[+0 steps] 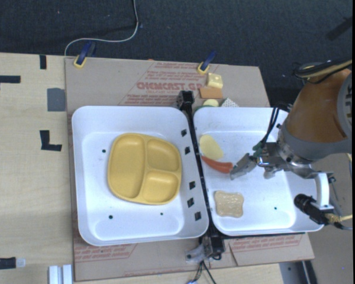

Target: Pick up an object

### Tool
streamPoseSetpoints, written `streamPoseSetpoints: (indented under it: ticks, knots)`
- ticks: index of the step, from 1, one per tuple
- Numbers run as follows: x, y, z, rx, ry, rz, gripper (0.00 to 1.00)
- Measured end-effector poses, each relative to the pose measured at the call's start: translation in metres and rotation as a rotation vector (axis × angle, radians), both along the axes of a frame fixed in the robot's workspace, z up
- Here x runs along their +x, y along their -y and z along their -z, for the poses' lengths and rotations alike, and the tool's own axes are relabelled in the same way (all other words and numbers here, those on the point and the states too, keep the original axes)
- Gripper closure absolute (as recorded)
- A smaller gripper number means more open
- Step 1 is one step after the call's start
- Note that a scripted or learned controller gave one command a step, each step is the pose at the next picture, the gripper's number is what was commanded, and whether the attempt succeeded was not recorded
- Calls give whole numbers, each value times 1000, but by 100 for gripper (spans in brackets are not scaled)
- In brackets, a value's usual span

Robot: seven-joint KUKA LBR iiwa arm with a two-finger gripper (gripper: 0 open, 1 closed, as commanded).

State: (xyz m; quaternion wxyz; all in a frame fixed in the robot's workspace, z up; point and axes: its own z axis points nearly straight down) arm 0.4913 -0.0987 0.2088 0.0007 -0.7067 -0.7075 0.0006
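Bench (pixel 23 158) is showing pale wood with black tape marks on the left, and dark carpet (pixel 225 16) is running along the far side. You're looking at a cardboard sheet (pixel 165 84) clamped at its far edge by two clips, with both white bins sitting on it, touching along a black centre strip. Left bin (pixel 86 129) is holding a yellow divided tray (pixel 145 168), which is taking up most of its floor. Right bin (pixel 254 120) is holding three things near its left wall: a pale yellow round piece (pixel 210 146), a red sausage-shaped piece (pixel 217 164) touching its near edge, and a tan flat piece (pixel 229 203) nearer you. Small blocks are lying on the cardboard just beyond the far rims. Gripper (pixel 239 169) is hanging low in the right bin, just right of the red piece's end; you cannot tell from this angle whether the claw is apart or together, and nothing is showing between its tips. Open floor is lying in the right bin's far and near-right parts; the arm's orange band (pixel 319 111) is covering the bin's right rim.
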Motion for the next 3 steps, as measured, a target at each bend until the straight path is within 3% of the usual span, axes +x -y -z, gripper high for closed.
streamPoseSetpoints:
  ticks: [1,2,3]
  knots:
    - [40,2,127,-4,8,1,0]
    - [102,4,123,-1,5,-1,0]
    - [101,4,113,0,4,0,100]
